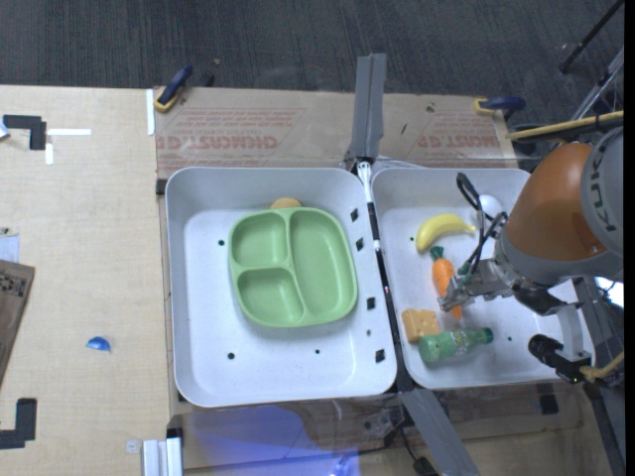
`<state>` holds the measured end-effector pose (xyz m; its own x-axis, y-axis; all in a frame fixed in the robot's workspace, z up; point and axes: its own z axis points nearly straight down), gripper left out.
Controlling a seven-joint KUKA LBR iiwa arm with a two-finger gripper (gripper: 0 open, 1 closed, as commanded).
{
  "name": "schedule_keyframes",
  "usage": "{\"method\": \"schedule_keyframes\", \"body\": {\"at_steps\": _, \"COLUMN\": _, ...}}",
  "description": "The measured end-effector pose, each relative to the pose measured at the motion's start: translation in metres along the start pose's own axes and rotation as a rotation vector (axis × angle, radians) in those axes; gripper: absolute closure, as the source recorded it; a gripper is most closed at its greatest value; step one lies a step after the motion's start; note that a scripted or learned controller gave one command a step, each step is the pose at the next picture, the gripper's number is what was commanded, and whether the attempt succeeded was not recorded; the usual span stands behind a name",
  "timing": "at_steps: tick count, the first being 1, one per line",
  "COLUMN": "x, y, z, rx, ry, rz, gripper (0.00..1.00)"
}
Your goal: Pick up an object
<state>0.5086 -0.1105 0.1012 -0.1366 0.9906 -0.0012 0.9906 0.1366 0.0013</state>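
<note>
Here: pincer low over the carrot

Here the carrot (442, 275) lies in the right bin (516, 365), near its left wall, below the banana (444, 229). The pincer (458, 293) sits right at the carrot's lower end; whether its fingers are parted or closed I cannot tell. Just below, a yellow block (421, 322) and a green bottle (453, 344) lie near the bin's front edge. The left bin (198, 365) carries a green divided plate (294, 266), with something yellow (286, 203) peeking past its far rim. Both bins sit on the desk (79, 266).
</note>
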Motion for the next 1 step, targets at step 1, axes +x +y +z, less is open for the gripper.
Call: {"method": "schedule_keyframes", "body": {"at_steps": 1, "x": 0.0480, "y": 0.0557, "z": -0.0897, "rx": 0.003, "ry": 0.000, "rz": 0.104, "gripper": 1.00}}
